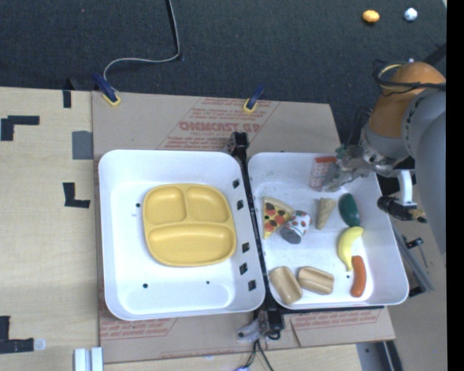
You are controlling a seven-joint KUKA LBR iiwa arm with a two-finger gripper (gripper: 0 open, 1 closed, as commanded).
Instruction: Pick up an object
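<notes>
Cardboard-covered bench [210,123], two white bins [116,217]

On the desk [43,217] you see a cardboard sheet [210,123] held by two yellow-and-blue clamps [107,90]. A white cable [156,54] loops across the dark floor [275,43], where an orange ball [370,15] lies near a white ball [410,13].

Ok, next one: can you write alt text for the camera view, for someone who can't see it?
A grey robot arm with an orange band reaches from the right, its gripper low over the far end of the right white bin, which holds toy food: a pizza slice, yellow banana, red sausage and two bread rolls. The left white bin holds a yellow sectioned plate.
</notes>
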